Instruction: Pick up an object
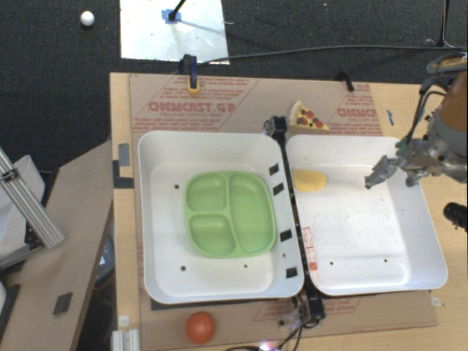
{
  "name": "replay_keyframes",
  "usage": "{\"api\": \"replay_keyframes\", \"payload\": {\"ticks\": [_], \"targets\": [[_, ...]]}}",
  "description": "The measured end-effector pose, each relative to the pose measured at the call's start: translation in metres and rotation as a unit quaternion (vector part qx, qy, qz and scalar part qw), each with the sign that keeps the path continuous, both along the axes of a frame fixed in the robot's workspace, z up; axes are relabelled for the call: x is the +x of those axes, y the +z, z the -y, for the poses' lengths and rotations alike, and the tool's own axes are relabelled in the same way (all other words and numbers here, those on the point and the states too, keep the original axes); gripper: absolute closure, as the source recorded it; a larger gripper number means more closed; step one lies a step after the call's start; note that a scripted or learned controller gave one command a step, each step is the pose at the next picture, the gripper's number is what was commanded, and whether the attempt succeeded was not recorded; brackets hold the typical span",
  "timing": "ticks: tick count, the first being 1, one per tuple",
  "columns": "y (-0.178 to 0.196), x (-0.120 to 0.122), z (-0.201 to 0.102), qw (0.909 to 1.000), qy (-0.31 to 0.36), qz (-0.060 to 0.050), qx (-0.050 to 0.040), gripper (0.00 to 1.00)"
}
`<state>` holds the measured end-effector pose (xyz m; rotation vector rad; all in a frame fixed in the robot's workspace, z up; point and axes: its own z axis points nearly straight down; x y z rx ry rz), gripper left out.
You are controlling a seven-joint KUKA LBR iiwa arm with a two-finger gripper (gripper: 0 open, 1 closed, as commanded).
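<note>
yellow object (310, 180) in right bin (365, 269), well left of tool (395, 172), tool fingers apart, holding nothing

Arm enters from the right, wrist low. Gripper (395, 172) hangs with two fingers spread apart, nothing between them.

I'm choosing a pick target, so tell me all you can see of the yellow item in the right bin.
The yellow item is a small, pale yellow, rounded block, soft-looking like foam or toy cheese. It lies flat on the floor of the right bin, near its upper left corner, close to the divider. Nothing else touches it; the hand hangs apart, to its right.
</note>
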<state>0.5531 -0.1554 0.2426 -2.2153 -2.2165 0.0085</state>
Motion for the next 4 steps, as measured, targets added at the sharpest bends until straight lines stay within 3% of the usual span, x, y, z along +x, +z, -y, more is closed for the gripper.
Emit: {"api": "replay_keyframes", "payload": {"ticks": [1, 2, 4], "targets": [[0.006, 0.002, 0.000, 1.0000, 0.001, 0.006, -0.0010, 0.00], [-0.038, 0.003, -0.007, 1.0000, 0.001, 0.004, -0.0007, 0.00], [-0.160, -0.010, -0.003, 1.0000, 0.000, 0.003, -0.0003, 0.00]]}}
